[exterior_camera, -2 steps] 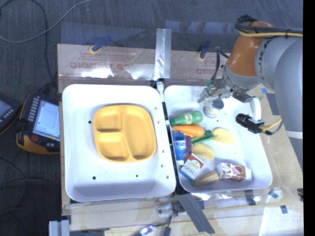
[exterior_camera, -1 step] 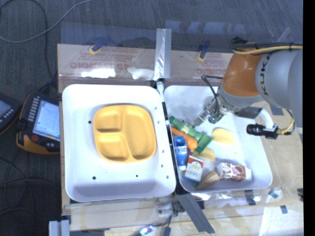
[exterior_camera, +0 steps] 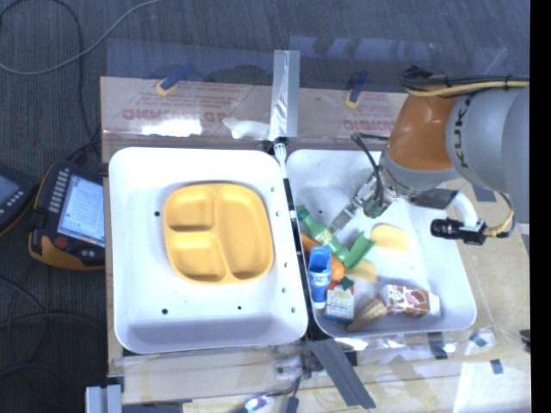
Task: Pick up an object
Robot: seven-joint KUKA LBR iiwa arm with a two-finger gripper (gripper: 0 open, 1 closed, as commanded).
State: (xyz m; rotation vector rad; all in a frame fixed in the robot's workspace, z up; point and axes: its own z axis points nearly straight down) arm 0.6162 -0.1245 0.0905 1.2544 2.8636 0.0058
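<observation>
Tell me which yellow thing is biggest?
The yellow divided tray in the left bin. It is far bigger than the small yellow pieces among the toys in the right bin.

**A Table on a Grey Floor**

The floor (exterior_camera: 129,334) is dark grey carpet. A thin cable (exterior_camera: 103,33) curls across it past the table's far left corner. The table (exterior_camera: 198,101) is brown, with shiny plastic. A screen pad (exterior_camera: 65,213) lies beside its left edge.

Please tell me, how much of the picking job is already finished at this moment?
Done: the arm has reached into the right bin. In hand: the pincer hangs low over the green piece in the toy pile, with nothing seen between its fingers. Left: grasping an object and lifting it. The yellow tray sits in the left bin.
</observation>
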